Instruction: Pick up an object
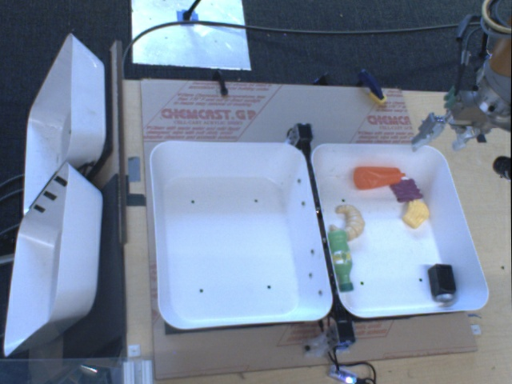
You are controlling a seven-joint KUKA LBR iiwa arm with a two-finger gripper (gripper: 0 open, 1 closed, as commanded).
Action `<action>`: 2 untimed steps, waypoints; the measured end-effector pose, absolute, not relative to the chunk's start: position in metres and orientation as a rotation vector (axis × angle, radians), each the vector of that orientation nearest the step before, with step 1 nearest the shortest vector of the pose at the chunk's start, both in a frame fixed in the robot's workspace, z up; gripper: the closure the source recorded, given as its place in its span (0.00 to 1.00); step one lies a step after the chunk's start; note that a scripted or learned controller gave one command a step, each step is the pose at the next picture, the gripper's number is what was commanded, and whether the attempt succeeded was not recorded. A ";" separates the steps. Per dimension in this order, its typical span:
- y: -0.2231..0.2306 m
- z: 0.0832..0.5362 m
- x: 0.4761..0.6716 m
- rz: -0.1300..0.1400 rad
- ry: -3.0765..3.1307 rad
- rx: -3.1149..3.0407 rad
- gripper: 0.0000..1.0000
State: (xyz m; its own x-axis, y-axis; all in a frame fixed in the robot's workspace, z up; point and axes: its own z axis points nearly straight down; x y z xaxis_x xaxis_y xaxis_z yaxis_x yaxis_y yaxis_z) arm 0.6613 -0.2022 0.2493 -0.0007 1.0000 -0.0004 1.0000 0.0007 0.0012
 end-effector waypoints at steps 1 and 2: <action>-0.206 0.103 0.625 -0.009 2.227 2.229 0.00; -0.163 0.081 0.665 -0.017 2.227 2.225 0.00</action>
